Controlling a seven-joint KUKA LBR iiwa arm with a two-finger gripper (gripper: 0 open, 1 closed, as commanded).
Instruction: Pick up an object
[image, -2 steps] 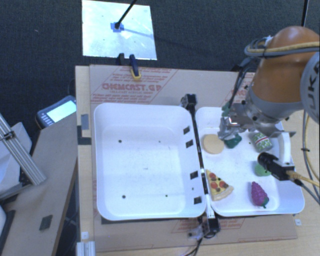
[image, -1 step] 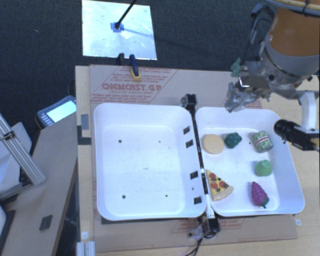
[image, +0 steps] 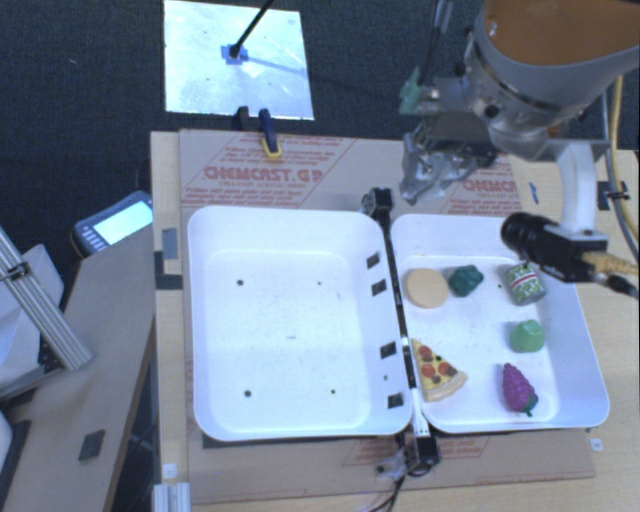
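Purple toy grapes (image: 517, 388) lie lowest in the right bin (image: 585, 405), pizza slice (image: 437, 372) at nine o'clock. Claw (image: 432, 178) hovers at twelve o'clock; whether it is apart I cannot tell. Descending there risks striking the rim.

two white bins: left bin (image: 280, 330) plain white w/ a few dark specks, right bin (image: 580, 380) white too. taking the pizza slice (image: 437, 371) as landmark: it's yellow w/ red dots and a tan crust. just above it, tan-beige round cookie (image: 427, 288). up and right of it, dark green lump (image: 465, 280). further right, can (image: 524, 283) w/ green, white and red label. right of the slice, light green block (image: 527, 336); below that, magenta-purple grapes (image: 518, 387) w/ green tip. cardboard (image: 300, 170) under bins is tan w/ red print. arm (image: 550, 50) grey w/ orange band.
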